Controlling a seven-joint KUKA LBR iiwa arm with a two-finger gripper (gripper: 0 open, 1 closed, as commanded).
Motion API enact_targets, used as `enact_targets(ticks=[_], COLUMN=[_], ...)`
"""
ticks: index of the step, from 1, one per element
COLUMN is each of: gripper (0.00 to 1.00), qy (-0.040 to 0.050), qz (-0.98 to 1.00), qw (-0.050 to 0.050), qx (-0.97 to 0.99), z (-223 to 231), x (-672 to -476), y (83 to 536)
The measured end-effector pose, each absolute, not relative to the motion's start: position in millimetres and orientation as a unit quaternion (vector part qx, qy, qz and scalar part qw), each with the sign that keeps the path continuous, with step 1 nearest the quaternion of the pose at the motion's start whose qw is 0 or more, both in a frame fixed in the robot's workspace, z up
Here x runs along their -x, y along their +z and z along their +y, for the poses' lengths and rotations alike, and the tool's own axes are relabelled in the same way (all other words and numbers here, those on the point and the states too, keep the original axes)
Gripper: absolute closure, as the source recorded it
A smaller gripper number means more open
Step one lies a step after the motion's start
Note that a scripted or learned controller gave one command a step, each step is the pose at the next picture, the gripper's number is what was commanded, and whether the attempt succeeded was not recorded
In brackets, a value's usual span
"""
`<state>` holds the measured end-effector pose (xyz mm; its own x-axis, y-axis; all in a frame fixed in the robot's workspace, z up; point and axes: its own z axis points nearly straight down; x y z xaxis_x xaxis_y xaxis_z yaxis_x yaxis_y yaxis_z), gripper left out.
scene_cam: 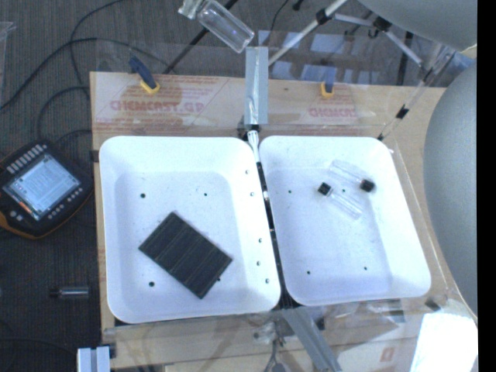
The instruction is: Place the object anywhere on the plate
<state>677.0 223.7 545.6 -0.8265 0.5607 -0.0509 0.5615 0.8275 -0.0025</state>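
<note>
Camera view: two white bins are seen. One dark ribbed plate [186, 254] lies in the left bin [116, 208]. Two clear vials [346, 186], seemingly black-capped, lie in the right bin [387, 270]. The claw's state cannot be told.

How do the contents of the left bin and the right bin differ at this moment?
The left bin holds one dark, flat, ribbed square plate, lying turned at an angle. The right bin holds two small clear vials with black caps, lying on their sides close together. The plate is opaque and far larger than the see-through vials. Both bins are shallow, white and speckled with small dark holes.
</note>
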Motion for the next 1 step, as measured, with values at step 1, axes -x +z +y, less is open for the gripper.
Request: enact_targets(ticks=[1], gripper=[1.0], qy=[-0.0004], qz=[0.979], qw=[0.0], qx=[-0.204], z=[233.3], x=[-573.0], y=[433.5])
